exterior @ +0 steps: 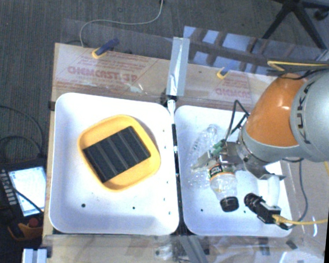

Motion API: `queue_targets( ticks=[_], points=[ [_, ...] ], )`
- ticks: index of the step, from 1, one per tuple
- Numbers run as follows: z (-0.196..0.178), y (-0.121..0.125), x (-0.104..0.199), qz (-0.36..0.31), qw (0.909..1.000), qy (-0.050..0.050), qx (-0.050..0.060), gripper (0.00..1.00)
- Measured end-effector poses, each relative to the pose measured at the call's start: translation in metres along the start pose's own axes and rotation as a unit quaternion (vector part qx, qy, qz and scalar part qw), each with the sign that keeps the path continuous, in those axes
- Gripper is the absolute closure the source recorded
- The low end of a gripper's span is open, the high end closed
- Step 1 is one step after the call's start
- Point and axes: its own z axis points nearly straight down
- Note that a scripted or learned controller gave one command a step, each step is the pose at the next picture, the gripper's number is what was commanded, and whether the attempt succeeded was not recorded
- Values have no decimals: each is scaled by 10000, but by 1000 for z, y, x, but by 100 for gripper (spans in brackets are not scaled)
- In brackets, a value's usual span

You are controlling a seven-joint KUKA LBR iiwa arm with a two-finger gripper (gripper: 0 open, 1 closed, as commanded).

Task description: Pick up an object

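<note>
A clear plastic bottle (221,178) lies in the right bin (193,216), beside the gripper (227,158); whether its fingers are clenched cannot be told.

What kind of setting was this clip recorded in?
Probably a robotics lab: a grey and orange arm reaches over two white bins on a bench, with cables and an office chair base on carpet.

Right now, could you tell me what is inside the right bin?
The right bin holds a clear plastic bottle with a dark label and a crumpled clear wrapper to its left. The arm covers the bin's far right part, so anything under it is hidden.
</note>
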Motion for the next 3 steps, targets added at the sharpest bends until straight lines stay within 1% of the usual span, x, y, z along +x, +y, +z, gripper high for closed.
queue_targets(
  ticks=[1,2,3],
  points=[
    [69,39,-37,-393,9992,-12,-39,0],
    [-38,97,-91,230,9997,-26,-11,0],
    [-80,50,-64,1216,9926,-11,-7,0]
  ],
)
